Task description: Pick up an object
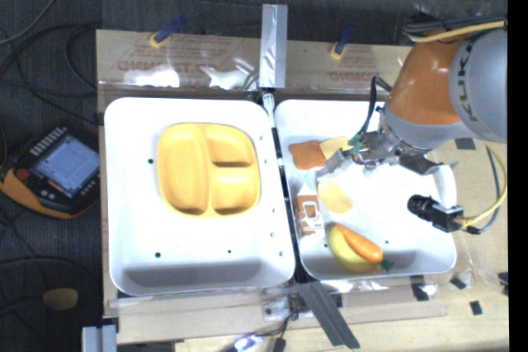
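Note:
My gripper (pixel 345 156) hangs low in the right bin (pixel 412 260), near its upper middle, reaching in from the right under the orange wrist band. Its tip is just right of an orange toast-like piece (pixel 306 154) and beside a pale yellow piece (pixel 333 146). Below it lies a pale yellow round slice (pixel 335 196). A small orange-and-white box (pixel 308 215) rests by the bin's left wall. An orange carrot (pixel 362 244) lies across a yellow fruit (pixel 345 254) near the front edge.
The left bin (pixel 132 260) holds a yellow divided plate (pixel 209 167). A black fitting with a cable (pixel 432 209) sits at the right bin's right side. A metal divider bar (pixel 274 45) stands behind the bins. A handheld pendant (pixel 54 171) lies on the floor at left.

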Tool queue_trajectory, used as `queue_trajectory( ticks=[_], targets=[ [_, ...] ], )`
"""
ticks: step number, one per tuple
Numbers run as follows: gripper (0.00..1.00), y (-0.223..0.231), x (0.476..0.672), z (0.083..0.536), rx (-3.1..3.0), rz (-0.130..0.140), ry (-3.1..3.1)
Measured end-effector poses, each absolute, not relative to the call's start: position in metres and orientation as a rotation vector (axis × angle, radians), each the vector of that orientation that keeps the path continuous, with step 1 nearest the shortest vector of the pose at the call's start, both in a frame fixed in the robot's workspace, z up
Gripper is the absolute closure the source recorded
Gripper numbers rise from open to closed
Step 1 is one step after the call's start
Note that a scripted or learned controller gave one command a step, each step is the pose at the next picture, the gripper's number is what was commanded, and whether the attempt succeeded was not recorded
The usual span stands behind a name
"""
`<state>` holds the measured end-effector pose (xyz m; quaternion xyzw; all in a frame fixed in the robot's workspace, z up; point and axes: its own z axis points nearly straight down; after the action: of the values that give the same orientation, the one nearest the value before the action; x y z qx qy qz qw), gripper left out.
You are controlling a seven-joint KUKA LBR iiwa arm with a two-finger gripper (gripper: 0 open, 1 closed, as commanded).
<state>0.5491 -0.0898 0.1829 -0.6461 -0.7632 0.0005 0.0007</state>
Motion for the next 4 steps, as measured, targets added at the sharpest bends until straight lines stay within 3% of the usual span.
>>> queue_trajectory(
  ticks=[1, 2, 3, 4],
  targets=[
    [0.0, -0.1, 0.569, 0.111, -1.913, -0.001, -2.492],
    [0.0, -0.107, 0.671, 0.091, -1.875, -0.003, -2.529],
    [0.0, -0.104, 0.613, 0.092, -1.672, -0.008, -2.677],
    [0.0, -0.13, 0.618, 0.091, -1.9, -0.01, -2.512]
  ],
)
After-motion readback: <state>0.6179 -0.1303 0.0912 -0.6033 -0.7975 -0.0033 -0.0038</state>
